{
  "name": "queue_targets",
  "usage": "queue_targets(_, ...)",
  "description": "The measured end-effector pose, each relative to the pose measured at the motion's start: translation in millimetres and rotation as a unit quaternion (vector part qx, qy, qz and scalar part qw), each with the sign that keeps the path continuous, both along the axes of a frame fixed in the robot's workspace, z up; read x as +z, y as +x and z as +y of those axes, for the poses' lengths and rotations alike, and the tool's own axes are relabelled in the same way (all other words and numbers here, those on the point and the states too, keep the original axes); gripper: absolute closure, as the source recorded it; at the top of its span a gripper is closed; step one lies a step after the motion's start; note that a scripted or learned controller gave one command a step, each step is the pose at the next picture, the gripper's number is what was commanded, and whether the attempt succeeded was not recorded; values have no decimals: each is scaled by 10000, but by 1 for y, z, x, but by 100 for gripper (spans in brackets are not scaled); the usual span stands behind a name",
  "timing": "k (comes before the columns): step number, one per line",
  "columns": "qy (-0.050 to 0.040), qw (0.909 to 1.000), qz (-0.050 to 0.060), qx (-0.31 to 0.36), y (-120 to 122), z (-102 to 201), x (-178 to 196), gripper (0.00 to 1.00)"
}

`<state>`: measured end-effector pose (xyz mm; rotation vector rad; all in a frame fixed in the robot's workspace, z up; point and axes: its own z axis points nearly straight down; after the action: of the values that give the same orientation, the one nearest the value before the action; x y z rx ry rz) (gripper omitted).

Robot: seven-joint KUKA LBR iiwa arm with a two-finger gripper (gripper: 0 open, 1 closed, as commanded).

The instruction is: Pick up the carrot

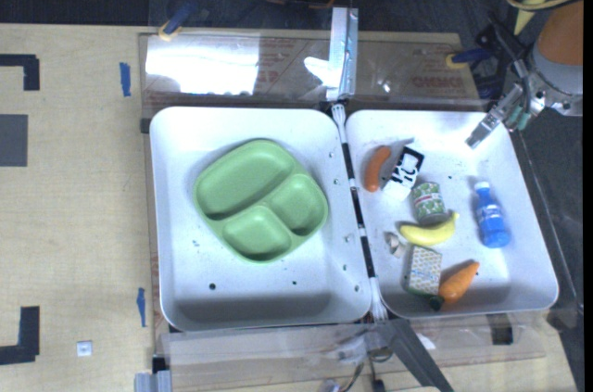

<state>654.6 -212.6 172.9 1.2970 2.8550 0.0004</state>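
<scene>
Carrot [459, 280] lies at five o'clock in the right bin [533, 196]; gripper [484, 132] hovers at one o'clock, jaws apart, holding nothing.

I see the gripper [485, 130] poised over the far right corner of the right bin [536, 274]. The carrot [458, 281] lies near that bin's front edge, touching a small patterned packet [422, 270]. A banana [428, 233], a can [427, 200], a blue bottle [490, 214] and an orange sausage-shaped item [376, 168] lie farther back. The left bin [176, 196] holds a green divided plate [261, 198].
</scene>
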Motion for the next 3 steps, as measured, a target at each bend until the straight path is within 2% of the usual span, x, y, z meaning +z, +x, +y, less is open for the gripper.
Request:
queue_targets(1,-5,9874,-7,1581,-6,30,39,100)
queue_targets(2,-4,9898,-7,1422,1,5,34,100)
queue_targets(3,1,9914,3,1306,-34,-11,-84,100)
